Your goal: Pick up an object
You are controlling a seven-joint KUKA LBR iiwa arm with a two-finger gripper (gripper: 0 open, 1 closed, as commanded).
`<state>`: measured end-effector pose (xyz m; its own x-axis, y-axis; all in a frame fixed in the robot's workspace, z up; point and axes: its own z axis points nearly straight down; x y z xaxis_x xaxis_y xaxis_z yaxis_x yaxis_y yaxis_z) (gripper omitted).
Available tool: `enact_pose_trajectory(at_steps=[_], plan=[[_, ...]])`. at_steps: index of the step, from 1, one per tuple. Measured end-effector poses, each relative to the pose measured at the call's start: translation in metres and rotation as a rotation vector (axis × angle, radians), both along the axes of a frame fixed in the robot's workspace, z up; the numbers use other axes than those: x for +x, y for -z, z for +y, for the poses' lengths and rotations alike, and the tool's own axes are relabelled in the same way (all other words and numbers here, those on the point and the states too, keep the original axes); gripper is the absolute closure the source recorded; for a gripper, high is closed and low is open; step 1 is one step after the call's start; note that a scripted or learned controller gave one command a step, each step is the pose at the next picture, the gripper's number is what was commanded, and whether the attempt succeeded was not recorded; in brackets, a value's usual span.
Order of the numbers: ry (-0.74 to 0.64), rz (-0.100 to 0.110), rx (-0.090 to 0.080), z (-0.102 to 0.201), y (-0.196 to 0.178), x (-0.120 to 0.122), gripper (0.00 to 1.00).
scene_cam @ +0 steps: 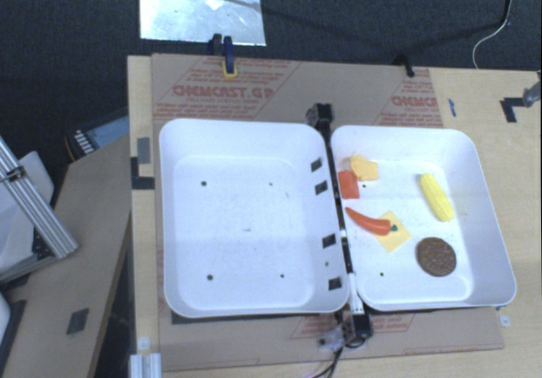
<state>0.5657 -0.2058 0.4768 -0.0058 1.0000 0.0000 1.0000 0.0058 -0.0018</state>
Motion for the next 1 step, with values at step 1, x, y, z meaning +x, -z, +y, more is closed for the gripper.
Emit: enact_pose_trajectory(at_steps=[1], plan=[[0.001,-0.011,-0.004,-0.0009,-0.0626,-0.0209,0.0]])
